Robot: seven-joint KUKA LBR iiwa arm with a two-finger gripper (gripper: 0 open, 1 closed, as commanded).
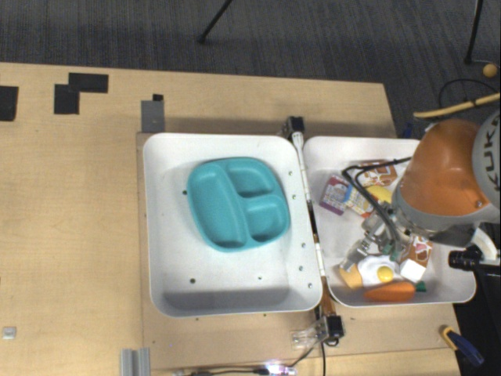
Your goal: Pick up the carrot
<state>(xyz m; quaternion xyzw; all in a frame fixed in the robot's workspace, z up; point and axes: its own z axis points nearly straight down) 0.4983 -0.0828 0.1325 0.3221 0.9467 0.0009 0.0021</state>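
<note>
- The bench [70, 233] lay broad and tan beneath me, bearing two shallow white bins set side by side, their inner walls touching at the middle.
- The left bin [168, 210] carried a teal divided plate [237, 202], resting near the bin's centre, a little toward the far edge, with three compartments, none of which held anything that I could see.
- My arm [448, 180], grey with its orange band, reached in over the right bin [462, 292] from its right side, and hid much of that bin's right half.
- My gripper [381, 240] hung over the middle of the right bin, above a clutter of small packets and toys; the purple-and-white packet [337, 194] lay toward the bin's far left.
- Whether my fingers stood apart or together I could not tell; nothing showed between them.
- The carrot [389, 292] lay lengthwise against the near edge of the right bin, orange with a green tip toward the right, just beside a yellow-and-white toy [374, 272] and a small white block [412, 270].
- I judged the step to be the approach: the carrot was not yet picked up.
- The next move, as I judged it, called for shifting toward the near edge, lining my fingers across the carrot's width, and descending without catching the wall or its neighbours.
</note>
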